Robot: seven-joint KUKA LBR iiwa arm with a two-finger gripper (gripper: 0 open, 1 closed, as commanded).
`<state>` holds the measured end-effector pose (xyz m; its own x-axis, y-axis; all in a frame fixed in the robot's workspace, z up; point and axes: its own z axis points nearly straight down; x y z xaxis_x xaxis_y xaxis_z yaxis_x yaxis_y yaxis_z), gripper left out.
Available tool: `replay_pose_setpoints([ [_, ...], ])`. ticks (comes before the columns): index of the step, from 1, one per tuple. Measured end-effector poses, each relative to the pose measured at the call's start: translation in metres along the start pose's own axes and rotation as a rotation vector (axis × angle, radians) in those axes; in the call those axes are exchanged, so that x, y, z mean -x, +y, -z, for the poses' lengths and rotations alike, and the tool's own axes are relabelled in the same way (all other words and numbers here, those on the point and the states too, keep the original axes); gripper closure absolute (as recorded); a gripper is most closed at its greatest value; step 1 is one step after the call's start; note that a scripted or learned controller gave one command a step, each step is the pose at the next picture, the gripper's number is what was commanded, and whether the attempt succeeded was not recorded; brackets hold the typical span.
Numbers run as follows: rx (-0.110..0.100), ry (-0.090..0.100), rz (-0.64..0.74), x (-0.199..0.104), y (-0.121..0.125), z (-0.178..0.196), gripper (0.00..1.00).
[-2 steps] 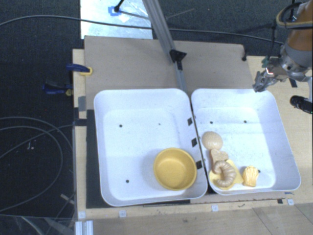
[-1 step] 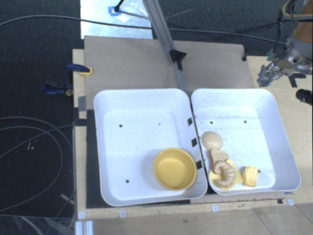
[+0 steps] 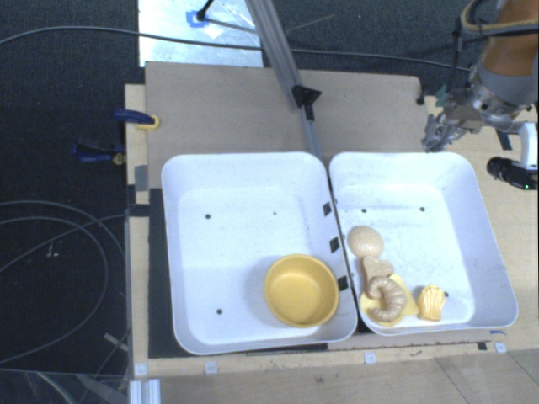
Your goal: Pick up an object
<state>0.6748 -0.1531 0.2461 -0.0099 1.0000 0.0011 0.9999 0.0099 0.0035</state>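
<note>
Apparently claw above right bin rim, nothing held

End effector above the right bin's far rim; yellow bowl in left bin.

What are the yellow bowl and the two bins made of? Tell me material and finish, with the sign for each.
Yellow bowl: probably moulded plastic, matte to satin; even flat colour, soft rim, no sharp glints.
Left bin and right bin: likely thin formed plastic, smooth with a slight sheen; rounded corners, flared lips and uniform white suggest it, though coated metal cannot be ruled out.
</note>
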Motion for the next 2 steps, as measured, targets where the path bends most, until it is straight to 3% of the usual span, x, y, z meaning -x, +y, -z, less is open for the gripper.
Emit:
replay_pose_setpoints([
  [2, -0.003, 0.000, 0.000, -0.108, -0.031, 0.005, 1.00],
])
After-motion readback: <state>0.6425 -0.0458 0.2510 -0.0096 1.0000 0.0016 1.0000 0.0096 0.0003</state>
